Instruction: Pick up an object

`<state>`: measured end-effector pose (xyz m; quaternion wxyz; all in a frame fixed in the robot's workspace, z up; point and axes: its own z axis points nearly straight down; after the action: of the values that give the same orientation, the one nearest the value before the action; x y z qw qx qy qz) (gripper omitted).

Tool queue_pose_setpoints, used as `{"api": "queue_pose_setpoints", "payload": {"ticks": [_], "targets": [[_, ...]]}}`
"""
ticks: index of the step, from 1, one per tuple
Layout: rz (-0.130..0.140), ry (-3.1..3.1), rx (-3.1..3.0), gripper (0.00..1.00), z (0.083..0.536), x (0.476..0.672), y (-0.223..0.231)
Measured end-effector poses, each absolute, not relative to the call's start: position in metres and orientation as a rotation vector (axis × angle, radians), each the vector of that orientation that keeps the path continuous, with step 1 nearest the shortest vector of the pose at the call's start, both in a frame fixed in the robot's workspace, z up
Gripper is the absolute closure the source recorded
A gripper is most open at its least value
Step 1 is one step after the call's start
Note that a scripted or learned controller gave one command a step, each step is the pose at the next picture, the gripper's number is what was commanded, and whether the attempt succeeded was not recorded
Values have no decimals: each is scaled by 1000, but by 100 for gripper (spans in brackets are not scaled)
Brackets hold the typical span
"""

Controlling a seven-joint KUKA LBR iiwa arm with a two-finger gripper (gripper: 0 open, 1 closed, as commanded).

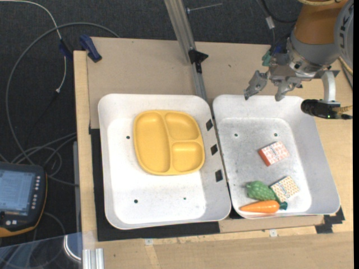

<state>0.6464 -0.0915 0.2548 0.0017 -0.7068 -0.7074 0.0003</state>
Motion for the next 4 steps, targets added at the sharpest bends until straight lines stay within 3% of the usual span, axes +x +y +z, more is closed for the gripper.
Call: {"api": "queue_pose_setpoints", "payload": {"ticks": [1, 2, 4], "targets": [[2, -2220, -2218, 0, 255, 646, -92], [7, -2219, -2216, 0, 203, 656, -92], [7, -2217, -2216, 0, 112, 642, -87]]}}
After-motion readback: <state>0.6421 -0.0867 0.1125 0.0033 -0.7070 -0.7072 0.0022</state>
